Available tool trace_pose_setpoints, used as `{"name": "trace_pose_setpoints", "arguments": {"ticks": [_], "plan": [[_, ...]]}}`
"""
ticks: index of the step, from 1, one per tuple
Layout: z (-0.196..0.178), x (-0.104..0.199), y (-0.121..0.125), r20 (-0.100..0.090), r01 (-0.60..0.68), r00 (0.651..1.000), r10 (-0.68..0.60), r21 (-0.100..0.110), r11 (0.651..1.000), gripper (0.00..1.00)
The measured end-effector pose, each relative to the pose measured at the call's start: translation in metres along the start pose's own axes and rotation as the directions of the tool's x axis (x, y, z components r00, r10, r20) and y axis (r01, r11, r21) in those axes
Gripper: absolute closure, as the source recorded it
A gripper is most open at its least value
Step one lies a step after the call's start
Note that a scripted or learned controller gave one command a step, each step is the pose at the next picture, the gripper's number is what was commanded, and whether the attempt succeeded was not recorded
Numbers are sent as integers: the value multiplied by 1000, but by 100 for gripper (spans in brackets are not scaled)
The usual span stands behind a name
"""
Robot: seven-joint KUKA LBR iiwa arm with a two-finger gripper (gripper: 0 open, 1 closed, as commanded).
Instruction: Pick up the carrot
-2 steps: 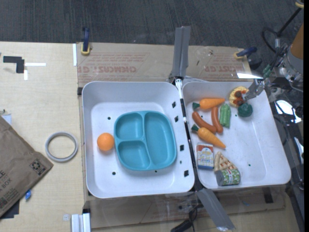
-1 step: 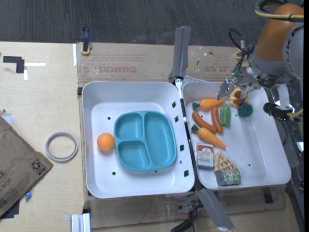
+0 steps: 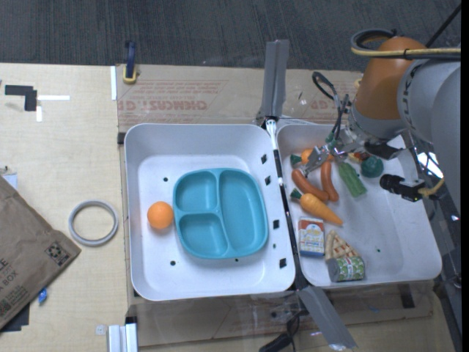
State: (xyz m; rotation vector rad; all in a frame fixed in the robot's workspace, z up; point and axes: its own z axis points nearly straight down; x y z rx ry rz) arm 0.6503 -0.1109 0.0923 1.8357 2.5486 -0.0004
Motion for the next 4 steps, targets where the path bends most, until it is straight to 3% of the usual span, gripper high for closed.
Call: {"name": "trace_pose_setpoints", "arguments": {"ticks": [1,2,3,4], "plan": [[-10,-1,0,2,-3,1000,3,-3,1000,100],[-10,-1,0,2,-3,1000,3,-2,1000,0],[-20,-3,0,4,-5,1000,5,-5,1000,100],[-20,-3,0,4,-5,1000,5,-5,1000,0]]}}
